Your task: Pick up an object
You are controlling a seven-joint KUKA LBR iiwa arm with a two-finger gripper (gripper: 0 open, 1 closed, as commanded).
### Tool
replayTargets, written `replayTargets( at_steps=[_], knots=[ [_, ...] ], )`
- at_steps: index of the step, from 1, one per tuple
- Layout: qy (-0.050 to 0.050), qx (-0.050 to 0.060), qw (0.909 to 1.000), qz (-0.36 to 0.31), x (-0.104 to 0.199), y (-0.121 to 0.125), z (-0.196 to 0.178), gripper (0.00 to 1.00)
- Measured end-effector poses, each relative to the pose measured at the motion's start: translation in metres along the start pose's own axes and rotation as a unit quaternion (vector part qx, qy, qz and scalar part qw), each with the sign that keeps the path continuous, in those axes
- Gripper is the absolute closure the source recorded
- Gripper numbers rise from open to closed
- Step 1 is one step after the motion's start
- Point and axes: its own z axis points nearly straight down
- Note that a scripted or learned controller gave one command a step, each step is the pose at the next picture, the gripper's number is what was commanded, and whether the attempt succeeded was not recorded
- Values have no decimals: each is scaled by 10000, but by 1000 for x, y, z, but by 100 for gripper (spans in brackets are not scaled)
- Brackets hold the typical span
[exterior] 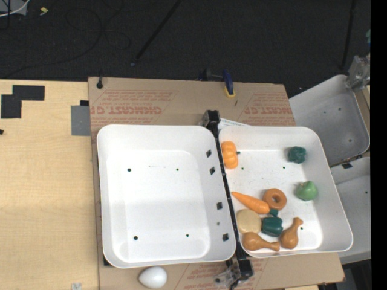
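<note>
One fixed camera overhead, slanted down on both bins.

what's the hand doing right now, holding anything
Hand: cannot be told from this camera view. The objects sit loose in the right bin, among them the carrot and the green pepper.

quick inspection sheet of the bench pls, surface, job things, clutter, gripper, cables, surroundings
surface: brown cardboard sheet on a light wood bench, bearing the left bin and right bin side by side
job's things: in the right bin, an orange pumpkin, dark green piece, green apple, carrot, ring doughnut, beige piece, teal piece, two drumsticks
clutter: white egg on the cardboard in front of the left bin
grippers: nothing seen
cables: dark cables on the black floor behind
surroundings: grey metal plate right of the bins; blue clamp
</note>
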Motion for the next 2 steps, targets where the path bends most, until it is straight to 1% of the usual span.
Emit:
replayTargets(
  at_steps=[1, 2],
  knots=[
    [-10, -91, 10000, -32, 40, -14, -101, 100],
    [-10, -39, 10000, -3, -11, -8, -92, 100]
  ],
)
